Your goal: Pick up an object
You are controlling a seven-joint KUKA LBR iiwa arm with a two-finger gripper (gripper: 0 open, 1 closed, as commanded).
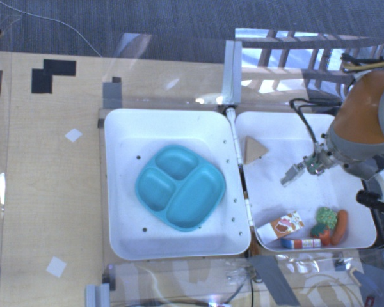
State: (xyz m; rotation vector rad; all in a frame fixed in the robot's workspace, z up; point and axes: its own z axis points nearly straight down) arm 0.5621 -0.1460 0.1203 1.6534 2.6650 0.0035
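Two shallow white bins sit side by side on the pale wooden bench (45, 190). From the camera view above, the left bin (125, 235) holds a blue divided plate (181, 187) with three compartments, lying flat near the middle and turned at an angle to the bin's walls.

The right bin (269, 190) carries the smaller things. A tan wedge-shaped block (254, 149) lies near its far left corner, just beside the dividing wall. Along the near edge there is a small red and white carton (287, 224), next to it a slim white, red and blue tube-like item (301, 242), then a green broccoli-like toy (326, 218) and an orange-red carrot or sausage shape (338, 228) touching it.

The grey arm (365, 117) with its orange band leans in from the right, and its gripper (293, 174) hangs over the bare middle of the right bin, well apart from the objects. How its pincer stands, I cannot tell from here.
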